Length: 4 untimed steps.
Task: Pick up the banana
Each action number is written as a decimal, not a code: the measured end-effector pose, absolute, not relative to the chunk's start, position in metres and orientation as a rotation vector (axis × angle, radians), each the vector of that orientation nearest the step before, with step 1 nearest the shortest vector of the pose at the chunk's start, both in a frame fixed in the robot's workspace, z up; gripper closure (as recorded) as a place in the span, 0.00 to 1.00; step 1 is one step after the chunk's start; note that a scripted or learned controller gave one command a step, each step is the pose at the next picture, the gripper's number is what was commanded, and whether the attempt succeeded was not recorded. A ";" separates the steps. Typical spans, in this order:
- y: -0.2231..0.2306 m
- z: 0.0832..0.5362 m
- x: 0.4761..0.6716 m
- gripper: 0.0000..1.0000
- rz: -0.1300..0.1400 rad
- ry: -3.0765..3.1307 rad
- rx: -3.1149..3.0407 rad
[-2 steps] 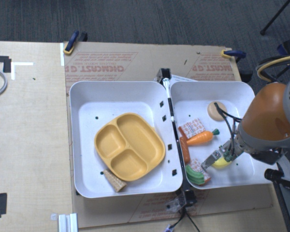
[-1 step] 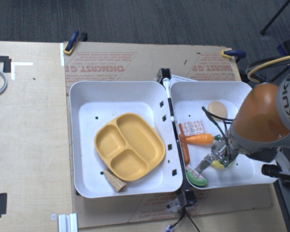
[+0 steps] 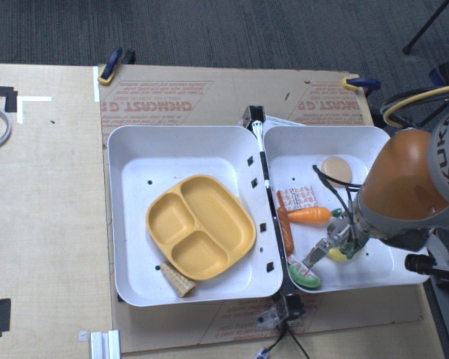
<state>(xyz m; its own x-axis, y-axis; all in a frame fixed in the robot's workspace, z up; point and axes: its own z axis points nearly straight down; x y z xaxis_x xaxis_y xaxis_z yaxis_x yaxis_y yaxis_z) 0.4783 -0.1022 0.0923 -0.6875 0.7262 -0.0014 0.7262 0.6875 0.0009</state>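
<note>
Roughly, working across from my left side of the view:
Desk: I see a pale wooden desk [image 3: 45,238] with a brown cardboard sheet [image 3: 209,96] under both bins.
Left bin: the shallow white plastic bin [image 3: 127,223] holds a yellow three-compartment plastic plate [image 3: 200,226], lying flat near the middle.
Front of left bin: a small tan bread-like wedge [image 3: 177,280] lies just beside the plate's near edge.
Right bin: the second shallow white plastic bin [image 3: 299,144] touches the first along the shared rim.
Along that rim: a thin reddish-brown toy sausage [image 3: 285,230] lies lengthwise, with a red-and-white printed packet [image 3: 296,198] beside it.
Middle: an orange toy carrot [image 3: 310,216] lies crosswise; a round beige disc [image 3: 337,170] sits farther back.
Near corner: a green-rimmed oval piece [image 3: 305,277] rests against the front wall.
Claw: my silver two-finger claw [image 3: 320,254] is down in the right bin; I cannot tell how its fingers stand.
Banana: a small yellow-green toy banana [image 3: 340,253] shows just beside the claw, under the grey arm with its orange band [image 3: 404,178].
</note>
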 end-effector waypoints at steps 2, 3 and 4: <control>-0.102 0.092 0.478 0.00 0.000 2.884 1.241; -0.102 0.092 0.478 0.00 0.000 2.884 1.241; -0.102 0.092 0.478 0.00 0.000 2.884 1.241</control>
<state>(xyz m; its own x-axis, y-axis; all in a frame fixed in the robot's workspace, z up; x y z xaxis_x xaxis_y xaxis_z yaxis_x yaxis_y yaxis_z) 0.4783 -0.1022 0.0923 -0.6877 0.7260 -0.0014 0.7260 0.6877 0.0009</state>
